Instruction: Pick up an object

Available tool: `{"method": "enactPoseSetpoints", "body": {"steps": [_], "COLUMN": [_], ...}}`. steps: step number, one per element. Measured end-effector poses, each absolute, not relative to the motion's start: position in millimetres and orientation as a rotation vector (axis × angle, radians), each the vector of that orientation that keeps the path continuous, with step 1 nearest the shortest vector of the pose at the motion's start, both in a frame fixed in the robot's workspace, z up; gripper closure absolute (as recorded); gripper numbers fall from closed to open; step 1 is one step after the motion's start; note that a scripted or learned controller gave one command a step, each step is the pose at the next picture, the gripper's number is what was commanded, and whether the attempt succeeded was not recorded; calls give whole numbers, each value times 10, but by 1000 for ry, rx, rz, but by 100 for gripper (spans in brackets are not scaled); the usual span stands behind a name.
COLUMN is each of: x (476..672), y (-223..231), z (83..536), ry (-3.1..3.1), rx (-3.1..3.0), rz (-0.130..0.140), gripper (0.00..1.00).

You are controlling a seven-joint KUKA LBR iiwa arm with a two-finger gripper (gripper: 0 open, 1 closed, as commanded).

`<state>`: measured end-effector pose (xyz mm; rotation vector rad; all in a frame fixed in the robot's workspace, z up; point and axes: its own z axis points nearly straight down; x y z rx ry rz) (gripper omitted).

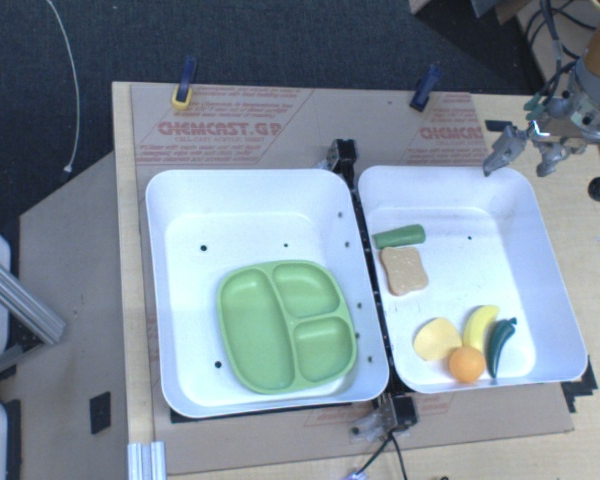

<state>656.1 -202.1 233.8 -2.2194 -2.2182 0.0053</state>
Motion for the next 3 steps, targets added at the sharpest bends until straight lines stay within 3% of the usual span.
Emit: {"method": "enactPoseSetpoints", "body": {"steps": [2, 3], "x": [6640, 6661], "y": [-2059, -2059], "z": [1378, 1526], "ry": [-2218, -2226], "rx": [-2219, -2222], "rz": [6, 0], "gripper": [0, 100]}}
